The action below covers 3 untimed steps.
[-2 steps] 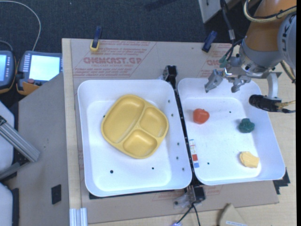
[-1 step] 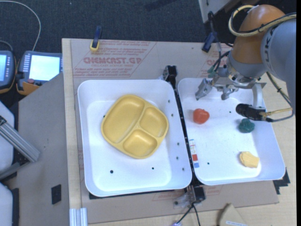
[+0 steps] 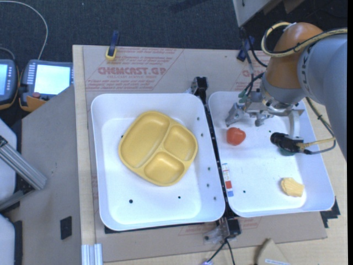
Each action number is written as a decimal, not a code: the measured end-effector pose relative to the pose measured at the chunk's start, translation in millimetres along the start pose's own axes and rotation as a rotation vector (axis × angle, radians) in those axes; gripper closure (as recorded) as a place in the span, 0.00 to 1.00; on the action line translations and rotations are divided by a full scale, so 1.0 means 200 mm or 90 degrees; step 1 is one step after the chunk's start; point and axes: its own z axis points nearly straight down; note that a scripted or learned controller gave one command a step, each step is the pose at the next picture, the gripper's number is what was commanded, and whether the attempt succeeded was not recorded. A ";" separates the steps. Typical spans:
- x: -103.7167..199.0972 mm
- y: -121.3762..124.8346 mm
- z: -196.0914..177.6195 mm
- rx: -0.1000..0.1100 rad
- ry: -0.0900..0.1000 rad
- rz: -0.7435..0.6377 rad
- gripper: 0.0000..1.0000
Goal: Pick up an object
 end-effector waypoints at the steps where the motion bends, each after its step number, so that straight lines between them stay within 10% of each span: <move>1: 0.00 0.01 -0.07 -0.004 -0.001 0.000 1.00; 3: 0.03 0.03 -0.69 -0.008 -0.001 -0.001 1.00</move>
